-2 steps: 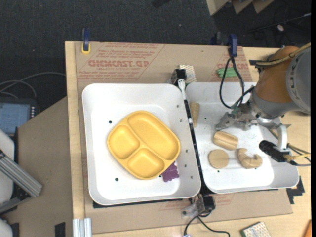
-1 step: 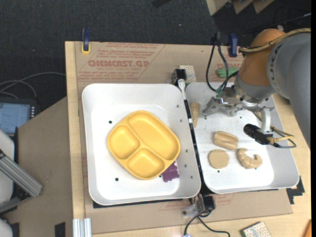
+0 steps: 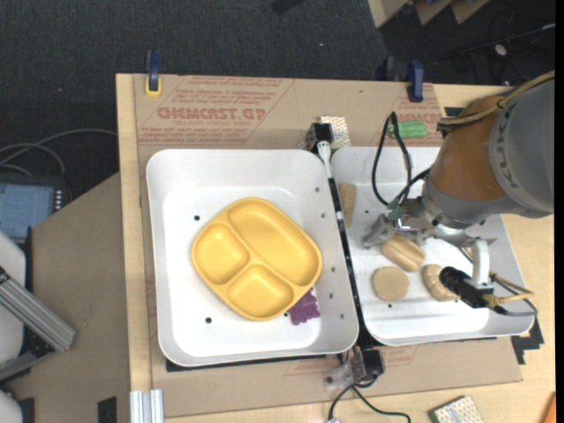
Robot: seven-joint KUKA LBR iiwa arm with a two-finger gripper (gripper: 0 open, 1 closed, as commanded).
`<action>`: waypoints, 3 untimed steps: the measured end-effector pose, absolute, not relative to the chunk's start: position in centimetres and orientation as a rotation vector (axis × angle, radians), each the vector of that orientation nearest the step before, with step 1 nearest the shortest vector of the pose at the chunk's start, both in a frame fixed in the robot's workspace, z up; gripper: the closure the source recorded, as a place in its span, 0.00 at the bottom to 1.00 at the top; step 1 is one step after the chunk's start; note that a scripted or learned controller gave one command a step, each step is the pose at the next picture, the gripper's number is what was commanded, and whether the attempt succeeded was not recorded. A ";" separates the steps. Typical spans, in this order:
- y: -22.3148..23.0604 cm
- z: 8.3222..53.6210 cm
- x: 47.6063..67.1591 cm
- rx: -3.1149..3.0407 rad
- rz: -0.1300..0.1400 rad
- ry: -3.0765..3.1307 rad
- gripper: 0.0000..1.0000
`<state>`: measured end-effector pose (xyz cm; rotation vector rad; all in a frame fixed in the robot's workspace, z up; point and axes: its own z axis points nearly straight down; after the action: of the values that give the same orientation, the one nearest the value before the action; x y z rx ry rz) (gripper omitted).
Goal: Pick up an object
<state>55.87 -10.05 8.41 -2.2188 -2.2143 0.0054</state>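
Note:
My gripper [image 3: 397, 227] hangs low in the right bin [image 3: 441, 329], near its left half. Just below it lies a tan oblong piece [image 3: 404, 255], close to or touching the gripper's tip. A round tan piece [image 3: 389, 284] rests in front of that, and another tan piece [image 3: 432, 280] lies to its right, partly hidden by the robot's parts. A pale tan piece [image 3: 347, 203] leans against the bin's left wall. The view shows nothing held in the gripper.
The left bin [image 3: 176, 307] holds a yellow divided plate [image 3: 256, 258] with a small purple thing [image 3: 304, 308] by its front right edge. The grey and orange arm [image 3: 493, 166] covers the right bin's far right part.

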 end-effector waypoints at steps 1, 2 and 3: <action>-11.2 8.5 63.2 -2.224 -0.005 -2.229 0.00; -11.0 8.4 55.6 -2.220 0.006 -2.214 0.00; -10.6 8.5 60.8 -2.223 -0.005 -2.227 0.00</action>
<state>60.77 -10.65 8.50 -2.2230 -2.2273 -0.0045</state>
